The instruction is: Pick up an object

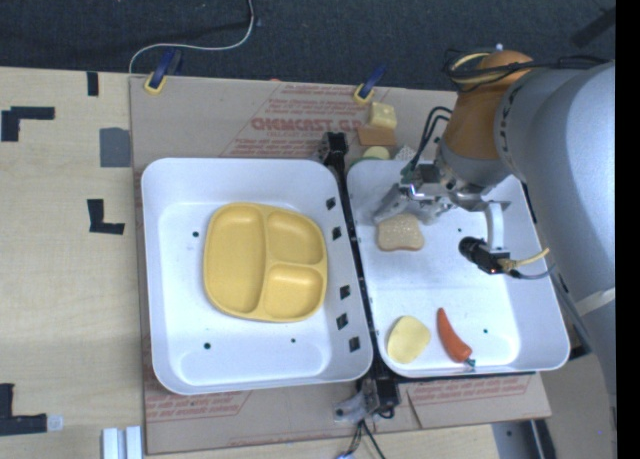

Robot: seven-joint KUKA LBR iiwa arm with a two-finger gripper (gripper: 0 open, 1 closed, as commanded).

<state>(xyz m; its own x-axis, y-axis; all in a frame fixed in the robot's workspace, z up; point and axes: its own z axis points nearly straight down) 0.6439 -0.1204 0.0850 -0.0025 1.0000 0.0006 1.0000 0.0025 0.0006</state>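
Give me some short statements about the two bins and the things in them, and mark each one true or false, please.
1. The yellow divided plate lies in the left bin. True.
2. The orange carrot-shaped piece lies in the left bin. False: it lies in the right bin, near its front edge.
3. The gripper is over the right bin, close to the tan bread-shaped piece. True.
4. The pale yellow round piece rests on the plate. False: it lies on the right bin's floor, beside the orange piece.
5. The plate has three compartments. True.
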